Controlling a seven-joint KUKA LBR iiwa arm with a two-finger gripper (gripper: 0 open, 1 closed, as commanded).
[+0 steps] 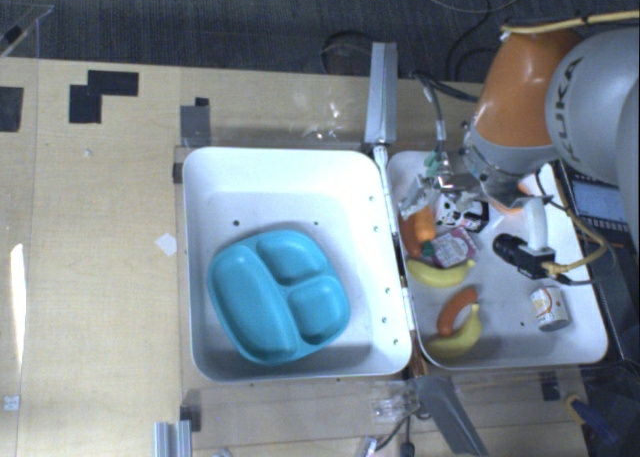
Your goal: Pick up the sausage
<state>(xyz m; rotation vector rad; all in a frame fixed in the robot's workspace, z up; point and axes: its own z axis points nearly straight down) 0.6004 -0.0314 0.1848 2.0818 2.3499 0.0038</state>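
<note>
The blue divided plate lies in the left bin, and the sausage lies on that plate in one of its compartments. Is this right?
Not quite. The blue divided plate does lie in the left bin, but the sausage is not on it. The camera view shows it in the right bin, resting against a banana.

The arm is rounded, smooth grey casing with dark lettering on its side. A broad glossy orange band wraps it above the wrist. Thin cables trail from the metal wrist fittings.
</note>
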